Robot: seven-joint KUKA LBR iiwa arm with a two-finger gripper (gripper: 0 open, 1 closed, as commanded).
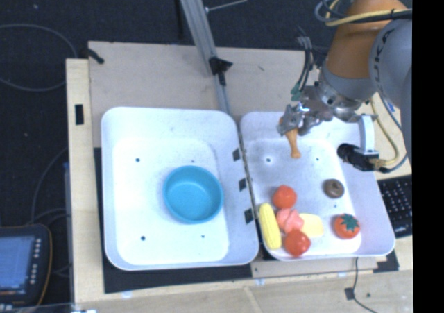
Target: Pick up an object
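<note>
My gripper (293, 126) hangs over the far part of the right bin (368, 249). It is shut on a small orange carrot-like piece (295, 146), which sticks down from between the fingers above the bin floor. Nearer the front of that bin lie a red tomato (284, 197), a yellow corn cob (269, 226), a pink piece (288, 219), a pale yellow block (312, 225), a second red tomato (297, 243), a red fruit with a green top (346, 226) and a brown round piece (334, 188).
The left bin (125, 166) holds a blue bowl (193, 193) near its middle. A grey metal post (198, 23) slants down to the gap between the bins. A keyboard (397, 200) lies at the right edge.
</note>
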